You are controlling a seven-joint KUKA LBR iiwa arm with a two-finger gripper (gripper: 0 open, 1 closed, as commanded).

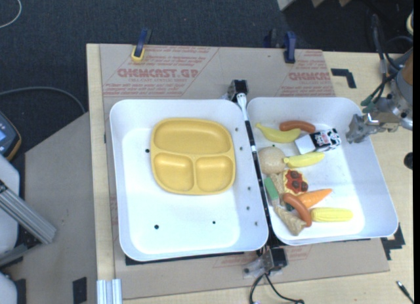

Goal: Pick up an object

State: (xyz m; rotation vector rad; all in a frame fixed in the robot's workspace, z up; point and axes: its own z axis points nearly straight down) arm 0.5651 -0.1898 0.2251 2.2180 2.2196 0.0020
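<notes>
The right bin [367, 184] holds a pile of toy food. A yellow banana [276, 134] and a red hot dog [297, 125] lie at its far side, beside a small white and black box [317, 140]. Below them are a second banana [305, 159], a beige bun [270, 159], a pizza slice [294, 181], an orange carrot [311, 197], a red sausage [298, 210] and a yellow corn cob [331, 215]. My gripper [359, 129] hangs over the bin's far right part, right of the box and apart from all the food.
The left bin [131, 184] carries a yellow divided plate [193, 155]. A black divider [249, 145] runs between the bins. Clamps [138, 48] [289, 45] grip the cardboard-covered bench at its far edge. Cables trail at the right by the arm [399, 102].
</notes>
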